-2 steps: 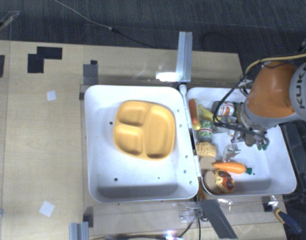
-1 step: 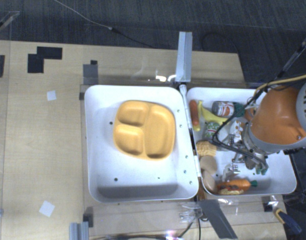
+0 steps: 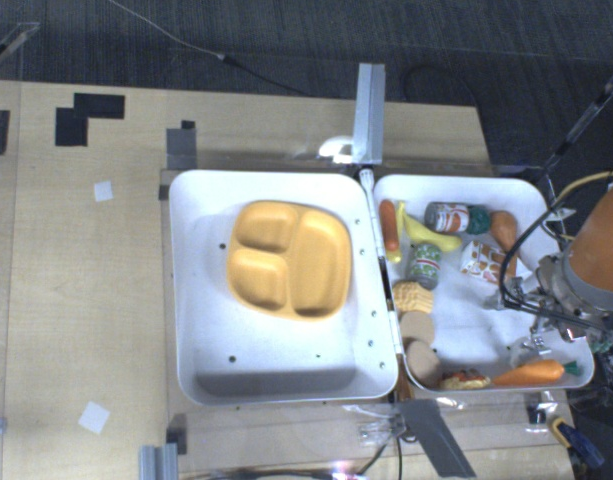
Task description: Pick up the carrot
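The carrot (image 3: 529, 374), orange with a green stub at its right end, lies flat along the front wall of the right bin (image 3: 466, 313), near the front right corner. My gripper (image 3: 537, 338) hangs from the grey and orange arm on the right, just above and behind the carrot's right half. The wrist and its cables hide the tip. Nothing is seen lifted off the bin floor.
The right bin also holds a sausage (image 3: 388, 226), a banana (image 3: 428, 234), two cans (image 3: 456, 218), a brown egg shape (image 3: 504, 230), a packet (image 3: 483, 261) and round biscuits (image 3: 416, 313). A yellow divided plate (image 3: 289, 258) sits in the left bin (image 3: 206, 358).
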Controlling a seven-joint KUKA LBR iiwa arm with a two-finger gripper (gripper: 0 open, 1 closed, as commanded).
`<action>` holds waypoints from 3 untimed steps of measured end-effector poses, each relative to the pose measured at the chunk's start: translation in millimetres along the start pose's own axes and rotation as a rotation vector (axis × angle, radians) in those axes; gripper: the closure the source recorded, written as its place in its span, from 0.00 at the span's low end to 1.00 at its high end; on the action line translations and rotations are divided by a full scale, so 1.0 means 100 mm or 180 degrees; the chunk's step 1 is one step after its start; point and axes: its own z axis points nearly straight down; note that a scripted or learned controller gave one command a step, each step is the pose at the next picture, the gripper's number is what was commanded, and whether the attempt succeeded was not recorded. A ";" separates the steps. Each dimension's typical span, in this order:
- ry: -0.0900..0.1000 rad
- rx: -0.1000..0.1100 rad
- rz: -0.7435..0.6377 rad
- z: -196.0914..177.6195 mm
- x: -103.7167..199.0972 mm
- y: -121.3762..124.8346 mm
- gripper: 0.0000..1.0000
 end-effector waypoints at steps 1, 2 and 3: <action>0.0014 -0.0016 0.0796 0.00 -0.16 0.58 0.00; -0.0025 -0.0007 0.0777 -0.13 -0.20 0.58 1.00; -0.0010 -0.0001 -0.0313 -0.02 -0.17 0.89 1.00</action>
